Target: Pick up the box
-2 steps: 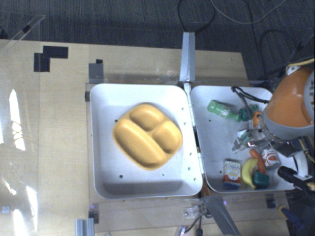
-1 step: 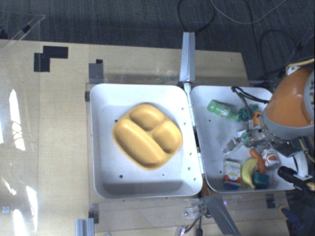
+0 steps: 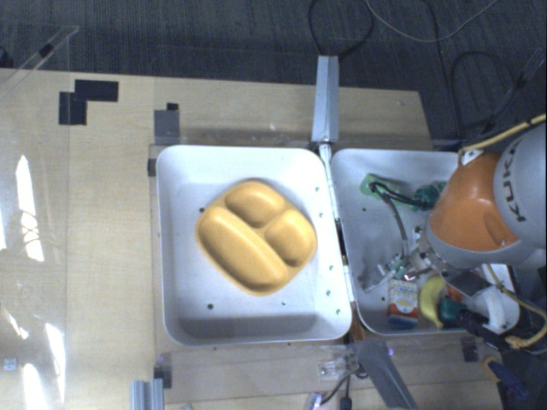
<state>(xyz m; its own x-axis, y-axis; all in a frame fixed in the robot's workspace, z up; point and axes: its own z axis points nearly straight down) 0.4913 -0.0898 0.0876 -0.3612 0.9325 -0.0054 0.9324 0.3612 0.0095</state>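
Camera view: arm [image 3: 479, 207] is down over right bin [image 3: 376, 178], tool [image 3: 410, 267] near its front edge, just above small box [image 3: 400, 295] lying w/ other bits in front-right corner. Can't tell tool's state. Box looks not yet lifted; grasp & lift remain.

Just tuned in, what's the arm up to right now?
The arm is reaching down into the right bin, low over a cluster of small items near its front edge. Its wrist hides much of that pile, so no grasp is visible. The left bin holds a large yellow lumpy object, well away from the arm.
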